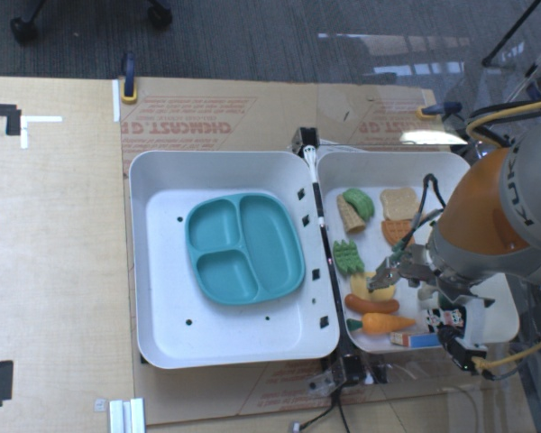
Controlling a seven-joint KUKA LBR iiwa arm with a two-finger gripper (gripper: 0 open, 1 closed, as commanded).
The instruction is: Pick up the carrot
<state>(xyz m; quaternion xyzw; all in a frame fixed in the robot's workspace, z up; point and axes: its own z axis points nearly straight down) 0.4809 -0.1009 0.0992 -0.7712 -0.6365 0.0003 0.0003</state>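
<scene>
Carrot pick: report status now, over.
Gripper low in right bin, over yellow food piece, nothing seen held. Carrot lies flat near bin's front, untouched. Sausage tight alongside carrot.

— How many bins sat on the surface?
— Two white bins [144,269], side by side. The left one held one teal divided plate [244,247].
— And the food, in the right of the frame?
— One carrot [386,325], one sausage [371,304], one bread slice [399,203], two green leafy pieces [360,203], one small blue box [416,339].
</scene>
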